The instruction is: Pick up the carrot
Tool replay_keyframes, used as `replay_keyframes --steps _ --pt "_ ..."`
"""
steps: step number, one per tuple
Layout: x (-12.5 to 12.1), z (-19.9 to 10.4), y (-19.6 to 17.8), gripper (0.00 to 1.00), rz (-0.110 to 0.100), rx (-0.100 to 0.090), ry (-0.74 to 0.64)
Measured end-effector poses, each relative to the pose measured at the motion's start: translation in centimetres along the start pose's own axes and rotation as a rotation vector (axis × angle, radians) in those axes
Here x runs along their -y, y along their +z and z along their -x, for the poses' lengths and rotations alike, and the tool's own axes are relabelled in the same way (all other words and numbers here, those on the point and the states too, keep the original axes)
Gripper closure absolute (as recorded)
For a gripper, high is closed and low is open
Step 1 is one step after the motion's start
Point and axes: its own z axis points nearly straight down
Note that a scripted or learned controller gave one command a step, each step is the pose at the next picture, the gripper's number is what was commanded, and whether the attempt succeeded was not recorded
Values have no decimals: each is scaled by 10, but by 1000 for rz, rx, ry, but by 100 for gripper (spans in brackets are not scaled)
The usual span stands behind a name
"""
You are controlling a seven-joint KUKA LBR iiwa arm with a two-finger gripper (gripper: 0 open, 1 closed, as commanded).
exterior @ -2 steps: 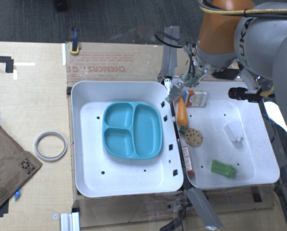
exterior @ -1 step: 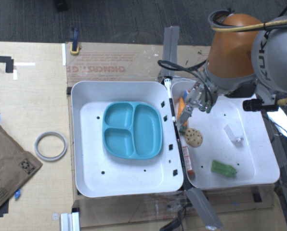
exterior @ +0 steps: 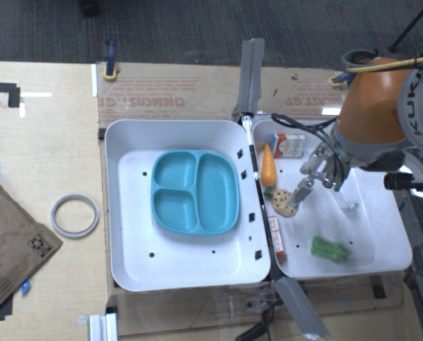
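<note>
The orange carrot (exterior: 268,167) lies lengthwise against the left wall of the right bin (exterior: 382,258), its tip pointing to the back. My gripper (exterior: 316,186) hovers over the middle of that bin, to the right of the carrot and apart from it. Its fingers are open with nothing between them, and one fingertip (exterior: 297,195) reaches down close to a chocolate-chip cookie (exterior: 284,202) just in front of the carrot.
A small white and red carton (exterior: 289,145) sits behind the carrot. A brown-red bar (exterior: 276,236) lies along the left wall near the front, with a green item (exterior: 330,249) at front centre. The left bin (exterior: 123,212) holds a blue divided plate (exterior: 196,192). A tape ring (exterior: 74,214) lies on the bench.
</note>
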Motion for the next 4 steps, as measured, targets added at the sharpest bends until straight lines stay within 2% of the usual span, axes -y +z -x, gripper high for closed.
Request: replay_keyframes --steps 1,2,3,4 --pt "-93 9 -63 0 3 4 -210" --pt "-115 7 -183 0 3 5 -493" --pt "-73 -39 -80 0 2 1 -542" --pt "-102 -90 -63 0 2 0 -686"
